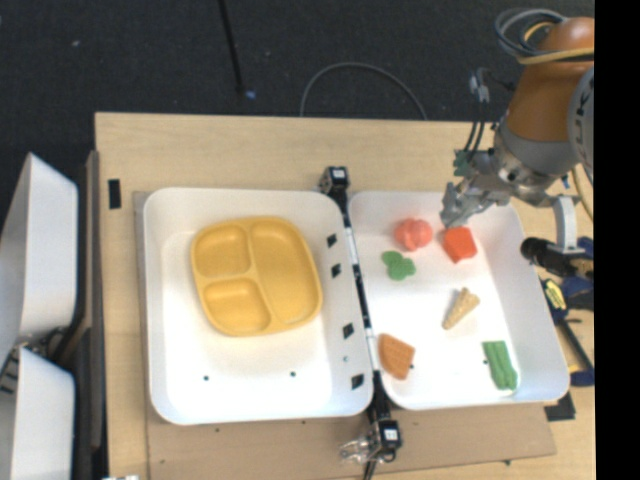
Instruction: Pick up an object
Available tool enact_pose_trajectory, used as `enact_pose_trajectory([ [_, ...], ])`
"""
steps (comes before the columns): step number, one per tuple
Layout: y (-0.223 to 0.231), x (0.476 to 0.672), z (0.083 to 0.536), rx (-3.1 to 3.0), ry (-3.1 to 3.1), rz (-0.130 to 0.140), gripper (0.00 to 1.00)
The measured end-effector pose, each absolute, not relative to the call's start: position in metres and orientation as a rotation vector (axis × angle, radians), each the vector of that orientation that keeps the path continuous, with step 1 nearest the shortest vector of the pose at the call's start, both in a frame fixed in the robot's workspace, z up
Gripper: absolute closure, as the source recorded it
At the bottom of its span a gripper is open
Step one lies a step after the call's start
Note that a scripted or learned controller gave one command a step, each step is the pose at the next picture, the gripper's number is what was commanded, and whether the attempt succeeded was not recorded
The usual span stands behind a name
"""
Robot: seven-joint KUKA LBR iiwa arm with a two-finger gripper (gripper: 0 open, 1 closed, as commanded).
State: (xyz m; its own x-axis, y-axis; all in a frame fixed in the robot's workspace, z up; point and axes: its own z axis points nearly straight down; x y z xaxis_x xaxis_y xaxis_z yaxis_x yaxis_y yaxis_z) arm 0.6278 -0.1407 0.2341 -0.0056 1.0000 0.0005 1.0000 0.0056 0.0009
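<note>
The right bin (pixel 520 368) holds several small toys: a pink-red round piece (pixel 412 233), a red block (pixel 459 244), a green clump (pixel 398 265), a tan cone (pixel 460 309), an orange wedge (pixel 396 355) and a green bar (pixel 500 364). My gripper (pixel 456 211) hangs over the bin's far side, between the round piece and the red block and just above them. Nothing shows between its fingers.
The left bin (pixel 170 368) carries a yellow divided plate (pixel 256 274). Black clips (pixel 334 180) mark the seam between the bins. Blue-handled tools (pixel 560 268) lie off the right bin's edge. Cables run over the dark floor behind the bench.
</note>
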Motion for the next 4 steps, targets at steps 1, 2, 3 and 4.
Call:
enact_pose_trajectory([
  [1,-0.082,0.621,0.228,2.215,2.229,0.001,1.00],
  [2,-0.031,0.615,0.223,2.216,2.227,0.000,1.00],
  [3,0.018,0.613,0.240,2.213,2.228,0.004,1.00],
  [4,0.071,0.611,0.251,2.213,2.229,0.003,1.00],
])
